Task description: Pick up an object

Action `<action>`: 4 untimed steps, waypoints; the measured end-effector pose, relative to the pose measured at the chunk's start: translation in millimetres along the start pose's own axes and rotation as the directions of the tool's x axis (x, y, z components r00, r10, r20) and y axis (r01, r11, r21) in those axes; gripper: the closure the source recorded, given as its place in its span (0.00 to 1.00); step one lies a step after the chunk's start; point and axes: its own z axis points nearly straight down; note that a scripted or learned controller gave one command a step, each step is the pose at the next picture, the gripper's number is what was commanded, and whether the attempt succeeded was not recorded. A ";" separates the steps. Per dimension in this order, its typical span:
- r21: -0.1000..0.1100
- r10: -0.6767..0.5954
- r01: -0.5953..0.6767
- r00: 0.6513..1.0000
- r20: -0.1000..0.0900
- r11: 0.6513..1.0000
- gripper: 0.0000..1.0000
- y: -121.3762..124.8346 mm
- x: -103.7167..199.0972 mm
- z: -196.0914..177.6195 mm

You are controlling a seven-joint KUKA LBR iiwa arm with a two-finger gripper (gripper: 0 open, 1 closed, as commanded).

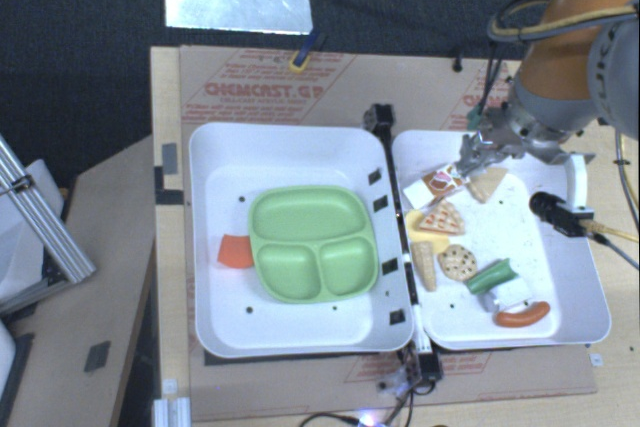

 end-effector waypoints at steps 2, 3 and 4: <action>0.000 -0.002 0.002 1.000 -0.001 1.000 1.00 14.7 107.0 -3.8; 0.002 0.002 -0.002 1.000 0.001 1.000 1.00 1.0 129.4 1.2; 0.000 0.002 -0.002 1.000 0.001 1.000 1.00 3.9 139.2 3.2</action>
